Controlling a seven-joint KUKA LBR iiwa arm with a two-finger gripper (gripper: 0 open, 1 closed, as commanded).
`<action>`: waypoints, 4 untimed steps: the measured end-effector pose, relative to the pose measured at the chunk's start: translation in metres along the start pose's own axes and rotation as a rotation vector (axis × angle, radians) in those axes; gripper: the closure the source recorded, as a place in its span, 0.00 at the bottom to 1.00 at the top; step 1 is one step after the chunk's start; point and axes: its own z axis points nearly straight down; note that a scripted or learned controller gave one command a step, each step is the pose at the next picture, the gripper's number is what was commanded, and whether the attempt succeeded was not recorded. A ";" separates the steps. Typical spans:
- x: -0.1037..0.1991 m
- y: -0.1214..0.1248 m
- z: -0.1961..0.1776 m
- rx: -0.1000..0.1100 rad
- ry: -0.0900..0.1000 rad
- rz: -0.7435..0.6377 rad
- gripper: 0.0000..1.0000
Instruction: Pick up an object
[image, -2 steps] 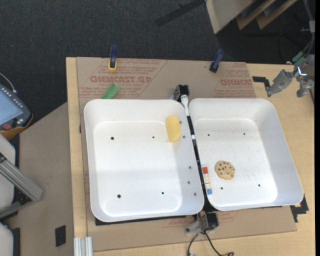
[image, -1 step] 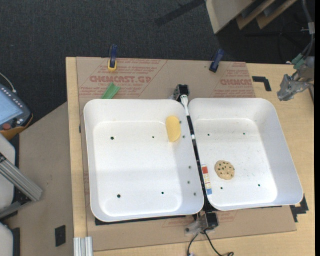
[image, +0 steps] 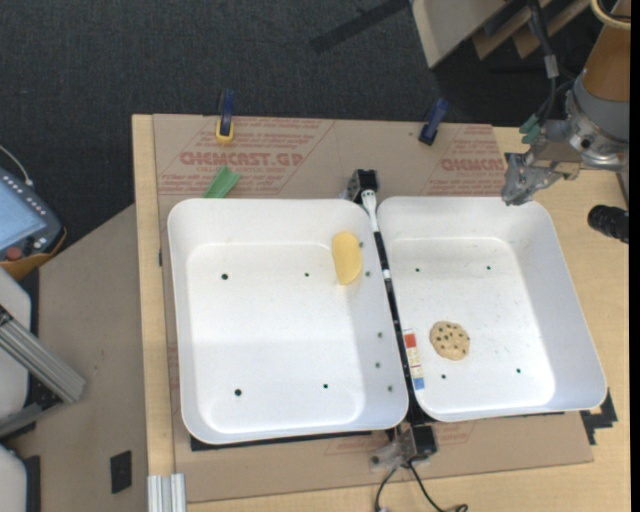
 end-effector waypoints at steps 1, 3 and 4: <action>0.023 -0.024 -0.069 -0.014 -0.004 0.002 1.00; 0.141 -0.084 -0.025 0.000 -0.001 0.000 1.00; 0.181 -0.078 -0.035 -0.007 -0.002 0.000 1.00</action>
